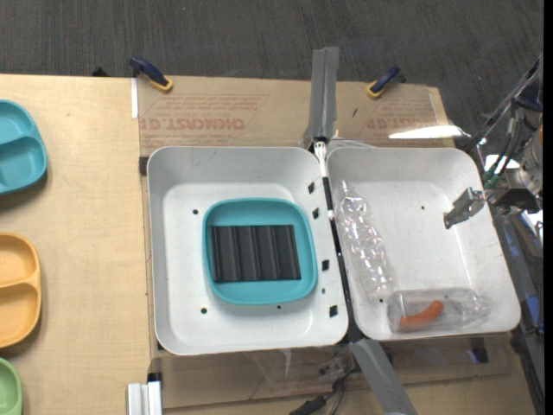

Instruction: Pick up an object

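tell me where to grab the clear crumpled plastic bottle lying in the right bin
Grip the clear crumpled plastic bottle across its narrow width near mid-length, coming straight down from above. It lies flat along the right white bin's left wall, so set the fingers crosswise to its long axis.

We count two shallow white bins: the left point(173, 232) and the right point(415, 180). One teal ridged tray point(257, 252), two clear plastic bottles point(363, 245) point(432, 309), three divided plates at left: teal point(17, 158), orange point(15, 288), green point(7, 389). Two blue-and-yellow clamps point(149, 72) point(384, 82).

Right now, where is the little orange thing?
The orange thing lies in the right bin, at its near edge, inside a clear plastic container, below the crumpled clear bottle.
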`<control>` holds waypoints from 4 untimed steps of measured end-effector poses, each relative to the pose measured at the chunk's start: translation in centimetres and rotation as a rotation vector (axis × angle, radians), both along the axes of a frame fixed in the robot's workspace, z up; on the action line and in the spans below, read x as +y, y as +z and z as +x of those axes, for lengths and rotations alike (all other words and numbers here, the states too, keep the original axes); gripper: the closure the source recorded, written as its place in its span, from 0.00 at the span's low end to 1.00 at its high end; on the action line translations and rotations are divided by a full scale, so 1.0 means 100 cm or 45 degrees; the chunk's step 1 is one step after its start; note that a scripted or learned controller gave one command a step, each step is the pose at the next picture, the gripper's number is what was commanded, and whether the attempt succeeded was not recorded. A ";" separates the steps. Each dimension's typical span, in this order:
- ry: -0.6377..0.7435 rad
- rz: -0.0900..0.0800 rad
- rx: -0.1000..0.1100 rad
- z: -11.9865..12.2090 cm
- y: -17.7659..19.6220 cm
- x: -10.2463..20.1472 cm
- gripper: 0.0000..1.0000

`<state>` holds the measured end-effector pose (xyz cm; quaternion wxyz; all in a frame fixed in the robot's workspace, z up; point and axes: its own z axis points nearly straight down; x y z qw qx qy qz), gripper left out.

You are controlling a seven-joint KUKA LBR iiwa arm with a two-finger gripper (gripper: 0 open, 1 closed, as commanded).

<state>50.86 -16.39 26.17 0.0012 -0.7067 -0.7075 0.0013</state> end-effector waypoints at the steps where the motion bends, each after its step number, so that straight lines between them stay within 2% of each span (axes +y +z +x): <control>1: -0.139 -0.003 -0.004 -0.009 0.060 -0.014 0.00; 2: -0.013 0.001 0.000 -0.031 -0.089 0.009 0.00; 3: 0.011 0.000 -0.002 -0.031 -0.171 0.044 0.00; 4: -0.074 -0.001 -0.004 -0.030 -0.112 -0.047 0.00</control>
